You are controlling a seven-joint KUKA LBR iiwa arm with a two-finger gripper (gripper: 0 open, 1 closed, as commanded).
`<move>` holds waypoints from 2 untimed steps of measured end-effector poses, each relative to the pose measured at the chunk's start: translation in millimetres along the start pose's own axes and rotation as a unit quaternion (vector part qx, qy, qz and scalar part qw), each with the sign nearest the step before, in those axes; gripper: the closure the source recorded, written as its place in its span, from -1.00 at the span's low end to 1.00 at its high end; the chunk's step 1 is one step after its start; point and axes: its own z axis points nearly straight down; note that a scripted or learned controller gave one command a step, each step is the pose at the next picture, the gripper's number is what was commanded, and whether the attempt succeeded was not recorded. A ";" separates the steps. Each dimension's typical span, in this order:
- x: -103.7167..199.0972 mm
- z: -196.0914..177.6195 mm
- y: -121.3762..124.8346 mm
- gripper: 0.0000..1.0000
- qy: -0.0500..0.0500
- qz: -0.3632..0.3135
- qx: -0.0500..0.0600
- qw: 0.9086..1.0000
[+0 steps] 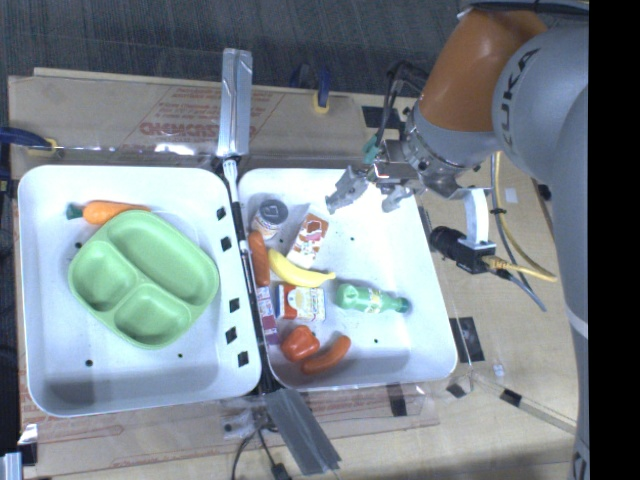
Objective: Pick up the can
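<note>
The can [271,213], its silver top facing up, stands in the far left corner of the right bin [425,298], against the divider wall. My gripper [370,193] hovers over the bin's far edge, to the right of the can and well apart from it. Its fingers [345,190] are spread open and hold nothing. A white carton with red print [311,238] lies between the can and the gripper.
Near the can lie an orange carrot-like piece [259,258], a banana [300,271], a green bottle [370,299], a red packet [300,304], a red pepper [298,344] and a sausage [330,352]. The left bin [40,368] holds a green divided plate [145,276] and a carrot [110,210].
</note>
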 end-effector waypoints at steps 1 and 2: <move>43.6 -124.3 -14.7 -1.00 0.000 0.010 -0.003 1.000; 56.3 34.5 -37.6 -1.00 0.000 0.018 0.000 1.000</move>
